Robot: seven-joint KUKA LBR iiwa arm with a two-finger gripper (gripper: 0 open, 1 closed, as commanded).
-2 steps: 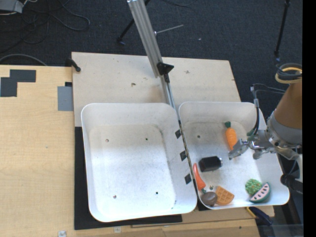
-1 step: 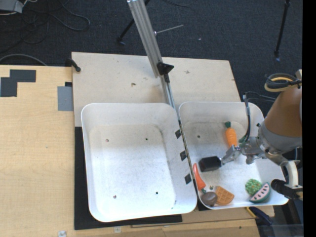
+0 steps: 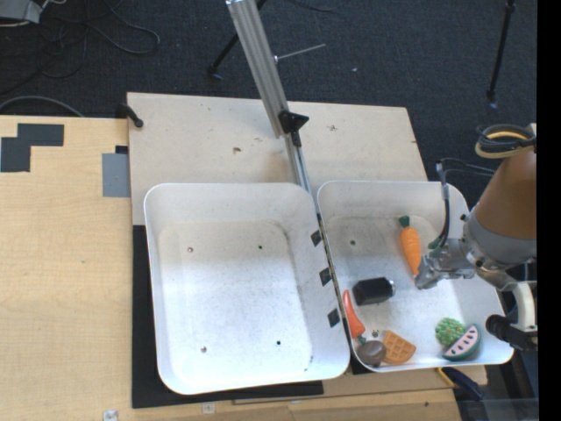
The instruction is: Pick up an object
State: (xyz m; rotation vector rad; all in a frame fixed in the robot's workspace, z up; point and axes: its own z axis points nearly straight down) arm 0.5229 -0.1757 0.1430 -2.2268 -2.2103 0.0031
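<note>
Two shallow white bins sit side by side on a pale bench, seen from above at a slant. The left bin (image 3: 228,288) has a bare, speckled floor with open room across it. The right bin (image 3: 372,204) holds all the objects, and I place each by the black block (image 3: 372,290) lying near the middle of its floor.

An orange carrot (image 3: 410,246) with a green top lies up and to the right of the block, pointing along the bin. A slim red pepper (image 3: 352,315) lies just below and left of the block, hard against the wall shared with the left bin. Below the block, near the front rim, a brown round piece (image 3: 373,352) touches a waffle (image 3: 397,347). Farther right along the front rim sit a green bumpy piece (image 3: 450,330) and a watermelon slice (image 3: 464,343), close together.

The grey arm, with its orange band, reaches in over the right rim. Its gripper (image 3: 427,274) is low, to the right of the block and just beside the carrot's lower tip. I cannot tell how it is set, and nothing is visibly held. The floor above the block is open.
</note>
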